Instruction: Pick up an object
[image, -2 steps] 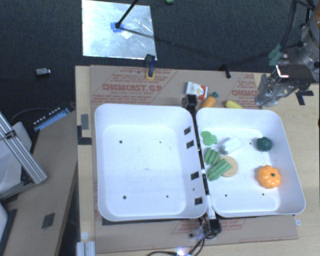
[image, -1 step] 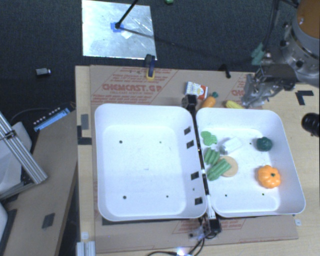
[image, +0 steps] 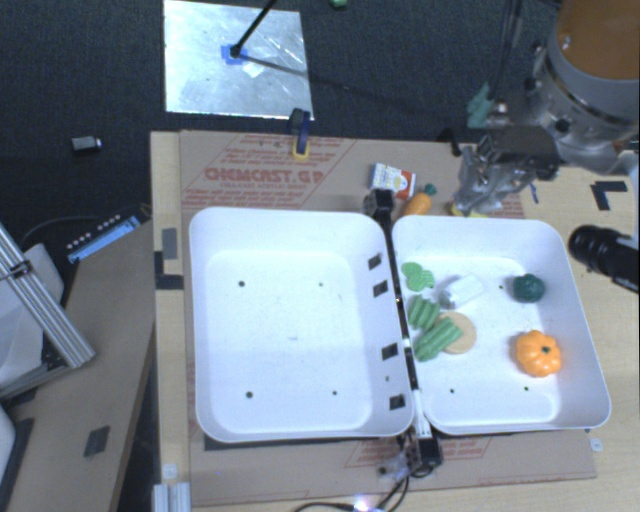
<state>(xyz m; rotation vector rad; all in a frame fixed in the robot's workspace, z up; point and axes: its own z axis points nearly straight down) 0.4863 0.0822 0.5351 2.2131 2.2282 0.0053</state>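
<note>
Two bins below me, and my gripper (image: 487, 197) hangs over the far rim of the right bin (image: 575, 395); whether it's wide or narrow, I cannot tell. Nothing sits between its tips. Nearest below: green pieces (image: 428, 318) and a tan disc (image: 461, 333). Further off, an orange pumpkin (image: 538, 353).
</note>
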